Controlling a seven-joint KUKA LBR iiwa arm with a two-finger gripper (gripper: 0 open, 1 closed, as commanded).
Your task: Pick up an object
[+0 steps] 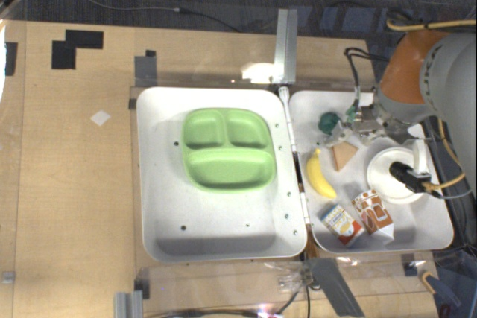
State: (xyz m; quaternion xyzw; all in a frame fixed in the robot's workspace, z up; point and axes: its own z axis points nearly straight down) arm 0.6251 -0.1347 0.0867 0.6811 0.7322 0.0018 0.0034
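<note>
Camera view is looking down on a wooden bench (pixel 74 182) bearing two shallow white bins side by side. The grey arm (pixel 451 74), with its orange band (pixel 402 71), is reaching in from the right over the far right corner of the right bin (pixel 426 226). Its gripper (pixel 359 123) is hanging low over the far part of that bin. Whether the claw is open or closed cannot be told from this angle, and nothing is showing in its grasp.

The things to pick are lying in the right bin. A small dark green object (pixel 328 121) is sitting just left of the gripper, and a tan wedge (pixel 343 156) is lying just on the near side of it. A banana (pixel 320 175) is lying along the bin's left wall, beside the wedge. A white round dish (pixel 387 176) is sitting right of the wedge, under the wrist. Two small cartons are resting at the near end: a blue and yellow carton (pixel 337 220) and, to its right, a red-brown carton (pixel 374 211), the two close together.

The left bin (pixel 149 182) is holding a green divided plate (pixel 227 149), lying flat toward its far half.
</note>
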